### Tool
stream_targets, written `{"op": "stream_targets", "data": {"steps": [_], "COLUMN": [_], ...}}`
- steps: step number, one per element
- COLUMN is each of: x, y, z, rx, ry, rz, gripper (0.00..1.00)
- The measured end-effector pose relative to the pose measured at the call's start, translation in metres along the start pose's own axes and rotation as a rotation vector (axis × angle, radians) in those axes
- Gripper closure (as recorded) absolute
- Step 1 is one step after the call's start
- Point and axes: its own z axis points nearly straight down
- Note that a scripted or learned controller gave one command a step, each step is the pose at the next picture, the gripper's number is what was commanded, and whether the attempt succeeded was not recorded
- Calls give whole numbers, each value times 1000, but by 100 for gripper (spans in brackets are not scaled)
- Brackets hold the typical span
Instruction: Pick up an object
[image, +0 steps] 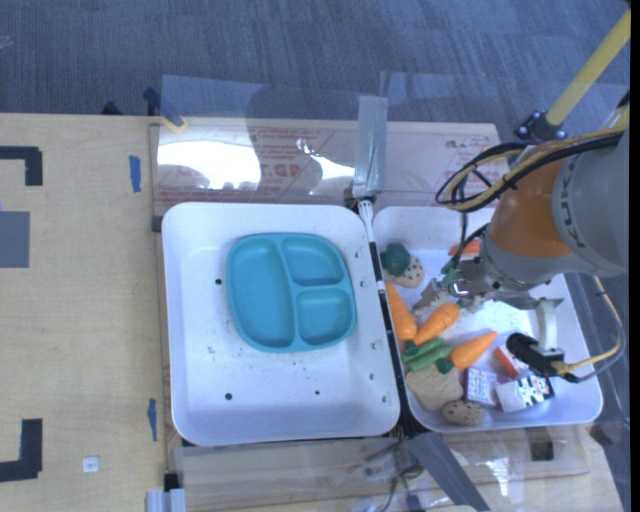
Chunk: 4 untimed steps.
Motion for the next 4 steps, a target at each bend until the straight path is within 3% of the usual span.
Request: {"op": "stream_targets", "data": {"steps": [1, 2, 3, 4], "x": [-2, 31, 88, 94], "y": [2, 61, 24, -28], "z": [-11, -136, -142, -153], "rx": [-7, -10, 3, 4], "ry": [-2, -1, 2, 1], "rz": [3, -19, -38, -430], "gripper": [100, 100, 100, 100]}}
